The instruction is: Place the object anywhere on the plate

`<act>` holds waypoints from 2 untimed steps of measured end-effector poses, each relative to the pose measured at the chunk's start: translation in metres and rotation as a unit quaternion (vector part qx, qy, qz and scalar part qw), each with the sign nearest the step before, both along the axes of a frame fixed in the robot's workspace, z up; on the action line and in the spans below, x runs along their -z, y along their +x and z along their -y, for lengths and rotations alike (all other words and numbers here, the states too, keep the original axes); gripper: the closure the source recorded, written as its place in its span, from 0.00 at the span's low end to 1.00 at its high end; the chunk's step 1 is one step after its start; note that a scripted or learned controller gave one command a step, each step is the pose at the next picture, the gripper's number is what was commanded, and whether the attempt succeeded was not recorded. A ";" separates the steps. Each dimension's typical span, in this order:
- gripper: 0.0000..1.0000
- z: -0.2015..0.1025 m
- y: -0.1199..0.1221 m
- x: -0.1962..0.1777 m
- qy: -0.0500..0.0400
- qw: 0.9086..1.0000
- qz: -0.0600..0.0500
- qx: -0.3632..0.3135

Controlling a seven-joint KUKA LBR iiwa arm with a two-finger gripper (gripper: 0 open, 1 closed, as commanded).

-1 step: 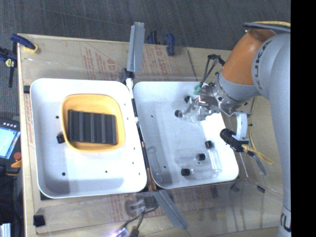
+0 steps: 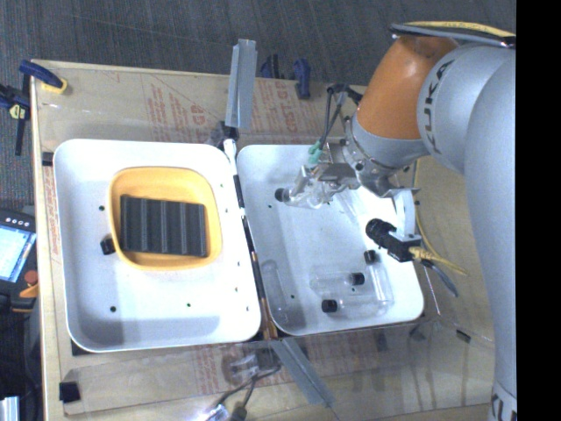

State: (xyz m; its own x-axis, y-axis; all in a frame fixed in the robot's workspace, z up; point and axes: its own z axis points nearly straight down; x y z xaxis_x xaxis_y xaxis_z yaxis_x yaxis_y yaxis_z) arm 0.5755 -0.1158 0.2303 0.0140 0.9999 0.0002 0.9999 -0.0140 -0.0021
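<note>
the left bin [image 2: 79, 314] is holding the plate [image 2: 166, 180], a yellow squarish dish with rounded corners and a dark ribbed insert sitting in its middle. its rim is lying well clear of the bin walls, so the landing area is looking generous.

moving right, the right bin [image 2: 289, 279] is carrying what appears to be the object [image 2: 355, 289], a clear, glassy-looking piece with small dark fittings, lying flat near the bin's lower right corner. it is hard to make out against the white floor, and its exact outline is not readable. judging by its look, it is probably light, rigid plastic, smooth and likely slippery, so a pinch across a narrow edge or beside one of the dark fittings would seem safer than across a broad flat face.

further up and right, the gripper [image 2: 308, 185] is hanging over the upper part of the right bin, well apart from the clear piece. whether its jaws are standing open or closed cannot be told, and nothing can be made out between them. a black part [image 2: 388, 238] on the arm is jutting out over the bin's right side, near the object.
</note>
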 end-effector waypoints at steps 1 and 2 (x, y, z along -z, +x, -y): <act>1.00 -0.057 0.037 0.027 -0.001 0.998 0.001 -0.070; 1.00 -0.106 0.074 0.036 -0.002 0.973 0.003 -0.231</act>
